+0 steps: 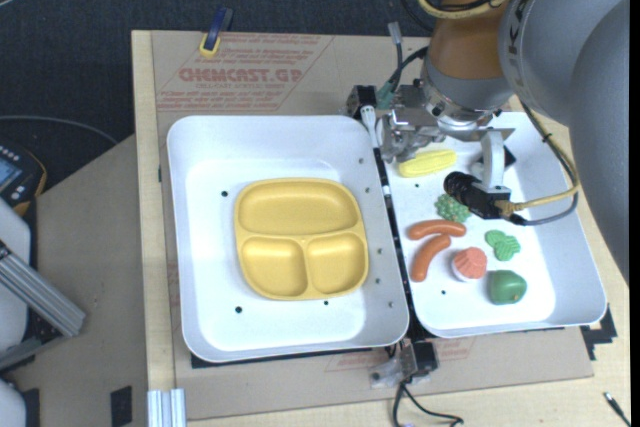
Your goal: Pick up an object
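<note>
Faintly, "CHEMCAST GP" on board (245, 75)

Yellow divided tray (300, 237) in left bin (190, 215); toy foods in right bin (560, 300).

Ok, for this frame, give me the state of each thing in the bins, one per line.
Yellow tray: upright in left bin, compartments bare.
Corn: lying flat in right bin, below the gripper.
Two sausages: lying flat, touching.
Tomato slice: lying flat.
Green pepper: resting near front edge.
</note>
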